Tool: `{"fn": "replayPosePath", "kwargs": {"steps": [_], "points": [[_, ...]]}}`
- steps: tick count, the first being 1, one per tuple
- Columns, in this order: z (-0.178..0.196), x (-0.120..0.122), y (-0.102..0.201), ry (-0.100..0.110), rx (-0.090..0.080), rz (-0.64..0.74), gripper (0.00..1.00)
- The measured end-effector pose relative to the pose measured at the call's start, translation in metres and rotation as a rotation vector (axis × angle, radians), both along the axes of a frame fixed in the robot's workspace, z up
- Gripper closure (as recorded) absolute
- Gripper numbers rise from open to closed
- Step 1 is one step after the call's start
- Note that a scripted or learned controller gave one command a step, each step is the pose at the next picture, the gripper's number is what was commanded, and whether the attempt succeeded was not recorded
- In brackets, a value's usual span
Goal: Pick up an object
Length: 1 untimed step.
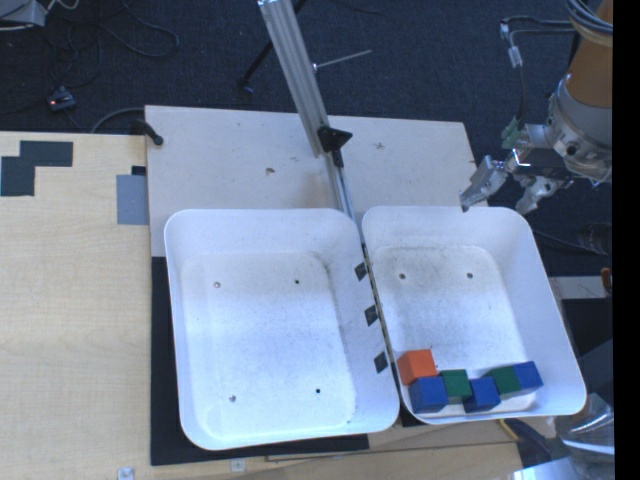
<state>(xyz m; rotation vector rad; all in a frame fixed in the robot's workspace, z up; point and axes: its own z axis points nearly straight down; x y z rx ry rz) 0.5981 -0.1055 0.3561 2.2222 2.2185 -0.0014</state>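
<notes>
The gripper [505, 186] is hovering over the far rim of the right bin [545, 268], its two fingers [480, 185] spreading apart with nothing between them. Well away from it, toward the camera, the blocks are sitting huddled in the bin's near corner: an orange block [417, 364], two blue blocks [428, 394] touching a green block [455, 382], and a further green-and-blue pair [515, 378]. The left bin [180, 268] is lying beside, farther from the gripper.

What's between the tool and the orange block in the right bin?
In the camera view, just bare white bin floor between the tool and the orange block.
</notes>
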Motion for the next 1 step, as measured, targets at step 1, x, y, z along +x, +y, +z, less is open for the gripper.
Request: {"fn": "replayPosePath", "kwargs": {"steps": [1], "points": [[-0.0660,0.0412,0.0380,0.008,0.003,0.006,0.00]]}}
